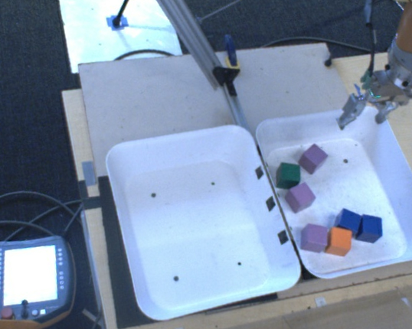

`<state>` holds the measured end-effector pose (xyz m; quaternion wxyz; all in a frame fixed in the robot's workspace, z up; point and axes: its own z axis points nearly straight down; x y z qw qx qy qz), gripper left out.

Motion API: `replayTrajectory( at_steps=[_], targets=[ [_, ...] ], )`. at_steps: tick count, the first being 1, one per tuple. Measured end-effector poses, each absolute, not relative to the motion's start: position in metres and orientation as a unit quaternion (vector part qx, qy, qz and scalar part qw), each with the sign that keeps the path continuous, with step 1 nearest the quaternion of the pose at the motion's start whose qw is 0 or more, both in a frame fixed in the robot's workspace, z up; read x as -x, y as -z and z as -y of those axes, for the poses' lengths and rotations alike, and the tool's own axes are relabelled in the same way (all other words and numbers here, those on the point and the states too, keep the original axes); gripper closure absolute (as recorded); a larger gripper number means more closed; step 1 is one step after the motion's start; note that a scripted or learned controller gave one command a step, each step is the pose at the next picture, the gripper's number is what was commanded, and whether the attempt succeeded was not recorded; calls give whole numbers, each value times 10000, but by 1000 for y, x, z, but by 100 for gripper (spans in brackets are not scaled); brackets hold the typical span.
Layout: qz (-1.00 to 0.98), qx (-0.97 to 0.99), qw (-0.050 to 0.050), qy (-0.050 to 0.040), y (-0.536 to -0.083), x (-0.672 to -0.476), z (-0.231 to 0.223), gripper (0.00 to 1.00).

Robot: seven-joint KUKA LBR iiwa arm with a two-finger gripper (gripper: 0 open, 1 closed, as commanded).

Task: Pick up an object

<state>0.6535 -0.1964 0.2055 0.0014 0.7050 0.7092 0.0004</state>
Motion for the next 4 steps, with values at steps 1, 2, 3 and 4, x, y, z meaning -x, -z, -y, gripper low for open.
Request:
replayTrajectory(
  at_steps=[1,2,3,4],
  targets=[
    [-7090,-7052,13,0,-206,-653,197,0],
    [-7080,-7062,-5,11,-148,-657,205,0],
    [-7087,-7056,-1,7,-96,-657,204,0],
    [-7099,-7043,32,-8,-111,-659,205,100]
  ],
)
